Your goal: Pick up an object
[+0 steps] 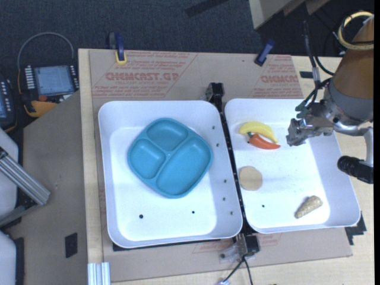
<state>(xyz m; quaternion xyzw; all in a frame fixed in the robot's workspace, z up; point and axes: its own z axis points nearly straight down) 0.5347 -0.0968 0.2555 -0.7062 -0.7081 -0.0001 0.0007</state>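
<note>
The end effector (298, 132) hovers over the right bin (332, 218), at about three o'clock from the banana (257, 127) and the orange-red pepper (264, 142) touching it. Whether it is open or closed, I cannot tell; nothing is visibly gripped. A tan round disc (250, 178) sits at six o'clock from them, and a shell-like cone (309, 206) lies toward five. Because the fruit pieces touch, a descent could nudge both and close on neither.

Blue plate (170, 157) (yellow banana (259, 128))
</note>
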